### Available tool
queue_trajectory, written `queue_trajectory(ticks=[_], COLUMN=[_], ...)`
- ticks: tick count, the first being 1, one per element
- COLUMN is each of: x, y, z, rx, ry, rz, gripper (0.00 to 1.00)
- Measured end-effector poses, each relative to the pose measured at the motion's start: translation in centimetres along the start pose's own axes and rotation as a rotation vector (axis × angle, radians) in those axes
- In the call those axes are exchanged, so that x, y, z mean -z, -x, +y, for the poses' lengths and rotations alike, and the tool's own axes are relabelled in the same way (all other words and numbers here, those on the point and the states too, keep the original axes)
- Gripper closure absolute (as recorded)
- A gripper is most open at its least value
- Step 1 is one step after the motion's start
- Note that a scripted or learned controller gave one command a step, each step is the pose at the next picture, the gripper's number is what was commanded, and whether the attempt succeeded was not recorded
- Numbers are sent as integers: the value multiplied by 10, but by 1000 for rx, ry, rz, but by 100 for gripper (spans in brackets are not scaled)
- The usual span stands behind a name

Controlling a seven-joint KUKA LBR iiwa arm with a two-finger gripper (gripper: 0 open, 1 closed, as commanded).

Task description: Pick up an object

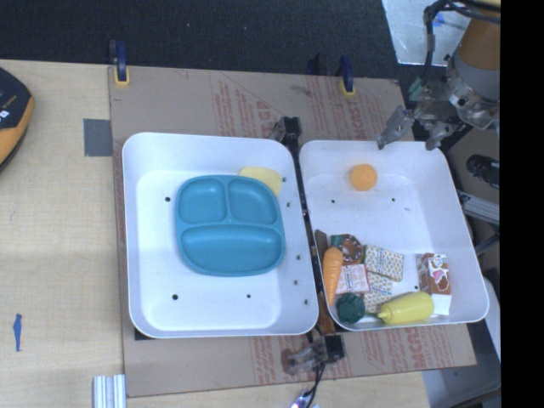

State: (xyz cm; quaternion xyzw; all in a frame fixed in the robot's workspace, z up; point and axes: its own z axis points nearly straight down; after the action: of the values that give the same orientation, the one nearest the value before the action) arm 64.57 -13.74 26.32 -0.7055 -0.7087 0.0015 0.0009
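Fingers (393,131) on the gripper (415,133) are spread wide apart, with nothing between them. It hangs over the top edge of the right bin (456,201).

An orange ball (363,177) sits alone in that bin, near the top, a little below and left of the gripper. Down at the bottom lie a carrot (331,275), some small packets (375,271), a green thing (351,309), a yellow thing (407,308) and a red and white pack (435,274), all close together.

The left bin (144,228) holds a blue plate (229,224). A pale yellow thing (263,178) peeks out from behind its top corner.
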Motion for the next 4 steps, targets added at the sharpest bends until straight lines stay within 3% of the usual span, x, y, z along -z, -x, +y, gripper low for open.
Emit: queue_trajectory(ticks=[1, 2, 3, 4], x=[-102, -176, -132, -40], y=[-20, -20, 43, -11], z=[9, 9, 11, 14], rx=[3, 1, -5, 4], ry=[-10, -9, 4, 11], rz=[2, 1, -3, 1], gripper=[0, 0, 0, 0])
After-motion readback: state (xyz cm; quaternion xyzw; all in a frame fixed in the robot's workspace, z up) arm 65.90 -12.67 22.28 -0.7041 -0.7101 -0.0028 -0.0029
